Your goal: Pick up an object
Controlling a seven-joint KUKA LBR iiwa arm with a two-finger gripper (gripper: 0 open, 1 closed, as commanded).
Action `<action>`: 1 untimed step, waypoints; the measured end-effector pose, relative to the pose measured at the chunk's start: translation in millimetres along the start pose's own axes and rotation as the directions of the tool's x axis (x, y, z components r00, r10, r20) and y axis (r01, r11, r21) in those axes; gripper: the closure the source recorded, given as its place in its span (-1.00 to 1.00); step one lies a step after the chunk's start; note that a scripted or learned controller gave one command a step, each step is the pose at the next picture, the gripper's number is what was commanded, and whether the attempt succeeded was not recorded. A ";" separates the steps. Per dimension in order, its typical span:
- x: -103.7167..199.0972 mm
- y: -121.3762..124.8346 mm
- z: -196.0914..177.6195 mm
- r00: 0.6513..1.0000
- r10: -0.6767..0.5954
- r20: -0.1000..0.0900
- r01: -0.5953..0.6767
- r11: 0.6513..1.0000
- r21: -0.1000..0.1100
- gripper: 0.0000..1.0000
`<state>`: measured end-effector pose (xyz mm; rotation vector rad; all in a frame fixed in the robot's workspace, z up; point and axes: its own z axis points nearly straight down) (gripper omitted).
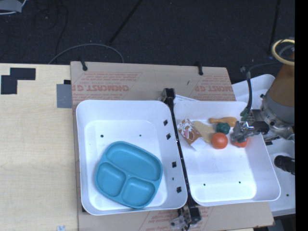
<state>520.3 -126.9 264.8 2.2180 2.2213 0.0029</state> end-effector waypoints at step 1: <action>-0.9 0.1 -12.8 1.000 0.000 -0.001 0.000 1.000 0.004 1.00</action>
